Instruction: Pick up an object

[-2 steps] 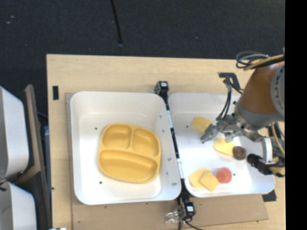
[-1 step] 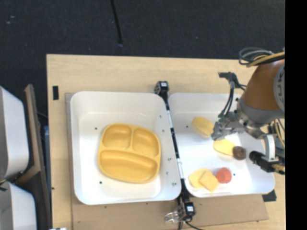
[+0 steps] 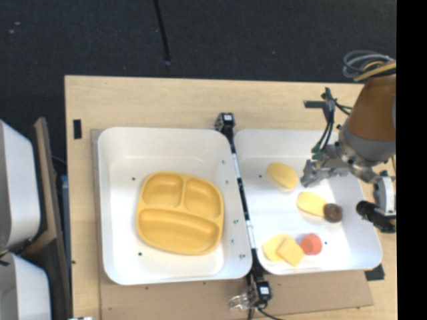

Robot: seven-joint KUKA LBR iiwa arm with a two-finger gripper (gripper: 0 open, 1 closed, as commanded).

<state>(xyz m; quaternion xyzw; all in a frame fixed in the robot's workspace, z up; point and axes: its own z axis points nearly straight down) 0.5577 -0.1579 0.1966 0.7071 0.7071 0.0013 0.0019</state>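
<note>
Pale wood bench fills the middle of the camera view, with dark floor behind it across the top of the frame. Two shallow white bins sit side by side on it. Left bin holds a yellow divided tray near its centre. Right bin carries the loose pieces: a yellow oval piece toward the upper middle, a second yellow piece lower and to the right with a small brown object touching its right end, and, near the bin's lower edge, a yellow wedge with a red round piece just beside it.

From the right of the frame the grey and orange arm leans over the right bin, and the gripper hangs just right of the yellow oval piece; whether it is parted or closed I cannot tell, and nothing shows in its grasp. That oval is the nearest candidate, lying just left of the gripper, its long axis running from upper left to lower right.
</note>
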